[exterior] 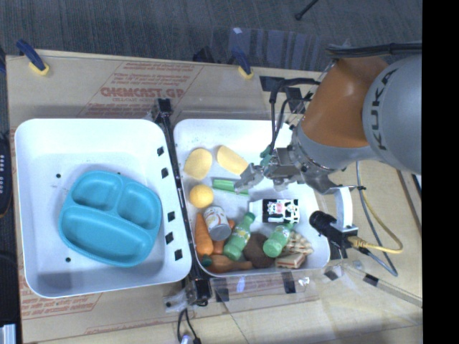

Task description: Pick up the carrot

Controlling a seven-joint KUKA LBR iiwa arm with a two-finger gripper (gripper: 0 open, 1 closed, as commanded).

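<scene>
With our gripper (252, 175) parted and empty above the right bin (315, 131), the carrot (203, 236) wedged against that bin's left wall beside the can (216, 223) risks a mis-grab.

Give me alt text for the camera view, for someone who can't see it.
A grey and orange robot arm reaches from the right over the right bin, its gripper above a pile of toy food, with the carrot lying near the bin's left wall. The left bin holds a blue divided tray.
</scene>
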